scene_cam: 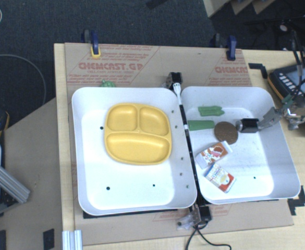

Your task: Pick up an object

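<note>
As seen from the 1 camera fixed above, the table carries 2 shallow white bins side by side. The left bin holds a yellow divided plate with 3 compartments, lying flat toward the far half. The right bin holds several small things. 2 green blocks sit near its far left: 1 bright green block and, just nearer, a darker green block. A round brown disc lies beside the darker block. 2 small printed packets, a red and white packet and a blue-edged packet, lie toward the near left, touching or almost so. My tool reaches in from the right, low over the right bin, its dark tip just beside the brown disc. I cannot tell how my tool is set, nor whether it touches the disc.
</note>
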{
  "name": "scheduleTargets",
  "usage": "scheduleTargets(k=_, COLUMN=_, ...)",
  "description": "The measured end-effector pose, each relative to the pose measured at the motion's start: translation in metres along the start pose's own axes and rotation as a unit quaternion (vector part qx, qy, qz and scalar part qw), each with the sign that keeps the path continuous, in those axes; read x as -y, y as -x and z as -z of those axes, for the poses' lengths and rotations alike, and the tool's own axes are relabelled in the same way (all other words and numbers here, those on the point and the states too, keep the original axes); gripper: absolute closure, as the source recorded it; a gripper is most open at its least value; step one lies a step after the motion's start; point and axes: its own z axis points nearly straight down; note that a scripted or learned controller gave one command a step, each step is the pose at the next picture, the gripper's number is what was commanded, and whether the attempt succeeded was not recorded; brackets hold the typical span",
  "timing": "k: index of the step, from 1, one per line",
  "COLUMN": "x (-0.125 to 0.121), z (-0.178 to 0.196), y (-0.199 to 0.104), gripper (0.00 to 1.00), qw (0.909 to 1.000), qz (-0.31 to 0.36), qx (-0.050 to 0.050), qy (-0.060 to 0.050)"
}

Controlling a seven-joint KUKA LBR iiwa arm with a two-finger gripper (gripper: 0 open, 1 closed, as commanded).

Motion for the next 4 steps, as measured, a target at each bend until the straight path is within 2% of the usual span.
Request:
scheduleTargets(k=1, x=-0.001, z=0.011, y=0.000, gripper=1.00, qw=1.0000, qz=0.001, qx=0.001, qy=0.002)
scheduleTargets(k=2, x=0.047, z=0.046, y=-0.058, gripper=1.00, qw=1.0000, qz=0.002, qx=-0.002, qy=0.000)
scheduleTargets(k=3, x=0.054, z=0.153, y=-0.130, gripper=1.00, qw=1.0000, qz=0.004, qx=-0.001, qy=0.007)
scheduleTargets(k=4, x=0.056, z=0.248, y=-0.136, gripper=1.00, qw=1.0000, qz=0.001, qx=0.000, qy=0.007)
